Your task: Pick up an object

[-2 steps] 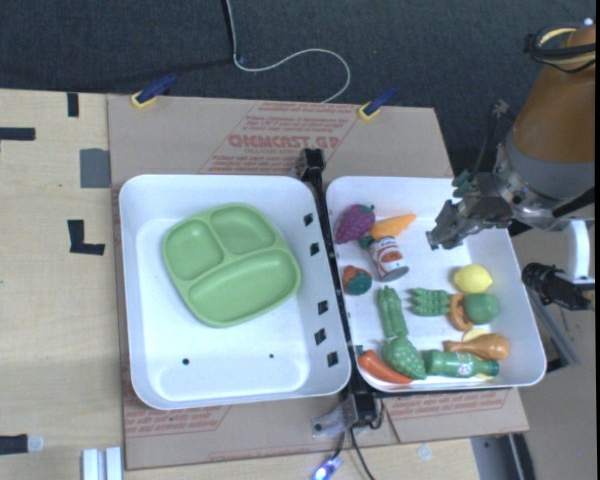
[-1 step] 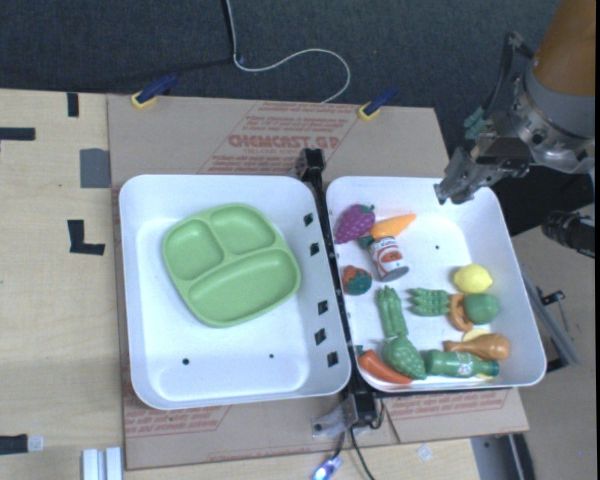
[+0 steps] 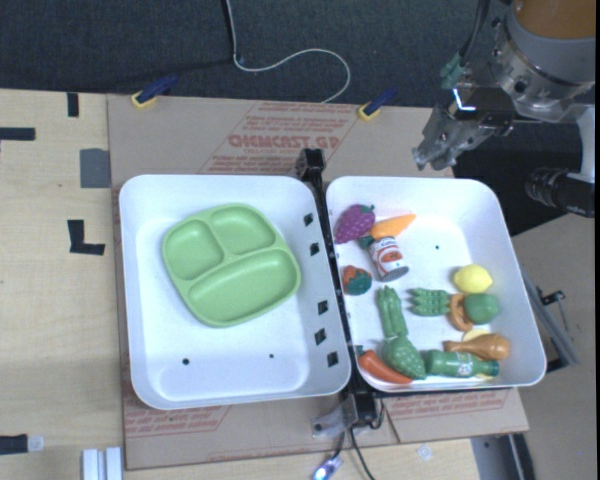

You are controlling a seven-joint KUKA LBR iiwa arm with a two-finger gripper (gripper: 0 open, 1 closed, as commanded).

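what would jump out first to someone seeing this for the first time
Probably the big green divided plate lying alone in the left bin. Next, the colourful jumble of toy food crowding the right bin, including a purple grape bunch and a yellow lemon. The gripper hangs above that bin's far edge.

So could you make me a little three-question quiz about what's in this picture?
1. True or false: the green divided plate lies in the left bin.
2. Which lies nearest the purple grapes? A) yellow lemon B) small can C) green bottle
3. Fill in: the claw hangs outside the right bin's ____ rim.

Key: 1 true; 2 B; 3 far
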